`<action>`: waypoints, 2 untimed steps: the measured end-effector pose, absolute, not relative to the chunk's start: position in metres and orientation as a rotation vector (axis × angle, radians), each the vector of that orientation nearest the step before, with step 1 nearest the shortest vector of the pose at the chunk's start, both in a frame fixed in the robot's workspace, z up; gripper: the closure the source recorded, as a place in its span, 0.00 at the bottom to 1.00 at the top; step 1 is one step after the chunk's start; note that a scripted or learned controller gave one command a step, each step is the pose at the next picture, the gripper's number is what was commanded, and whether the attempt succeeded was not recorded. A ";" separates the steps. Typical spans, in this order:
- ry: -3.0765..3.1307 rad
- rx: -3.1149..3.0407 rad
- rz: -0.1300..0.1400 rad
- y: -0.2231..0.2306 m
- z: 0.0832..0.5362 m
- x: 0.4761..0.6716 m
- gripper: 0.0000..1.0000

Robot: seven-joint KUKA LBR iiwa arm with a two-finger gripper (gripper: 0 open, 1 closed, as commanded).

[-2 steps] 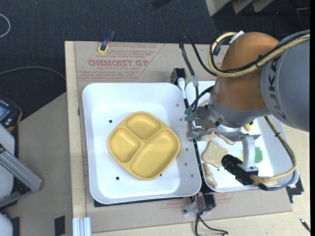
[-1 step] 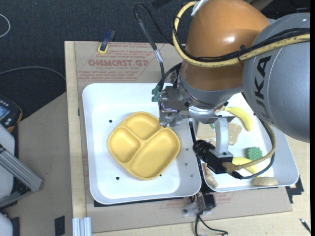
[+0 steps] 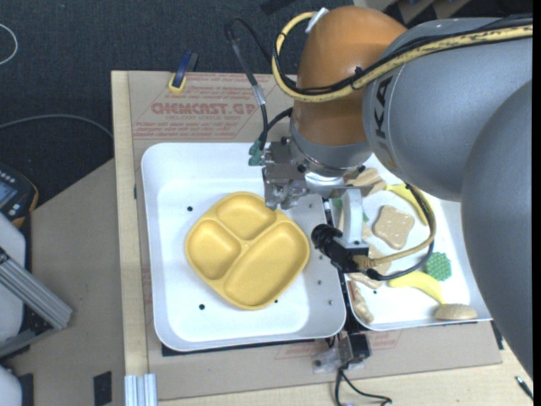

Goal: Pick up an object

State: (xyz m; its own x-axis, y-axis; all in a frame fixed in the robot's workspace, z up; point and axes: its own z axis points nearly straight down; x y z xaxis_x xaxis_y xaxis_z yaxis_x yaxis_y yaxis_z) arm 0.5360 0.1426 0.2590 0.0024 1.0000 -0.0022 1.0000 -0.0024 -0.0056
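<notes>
I'm hovering my pincer [image 3: 283,194] at the far rim of the yellow plate [image 3: 247,249], which is lying in the left bin [image 3: 161,227]; whether I'm gripping, I can't tell.

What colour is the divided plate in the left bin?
Yellow; the divided plate shows clearly in the camera view.

a robotics lab: taped-down bins [image 3: 161,227] on a cardboard-covered bench [image 3: 135,125], loose cables [image 3: 51,125].
</notes>
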 end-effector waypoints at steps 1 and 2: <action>-2.226 -2.226 -0.019 0.127 0.378 0.508 1.00; -2.218 -2.222 0.002 0.110 0.383 0.478 1.00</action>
State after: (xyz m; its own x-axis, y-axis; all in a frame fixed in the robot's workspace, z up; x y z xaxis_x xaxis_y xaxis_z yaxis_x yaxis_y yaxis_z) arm 0.4781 0.1101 0.3834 0.0016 1.0000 0.0004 1.0000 -0.0016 -0.0024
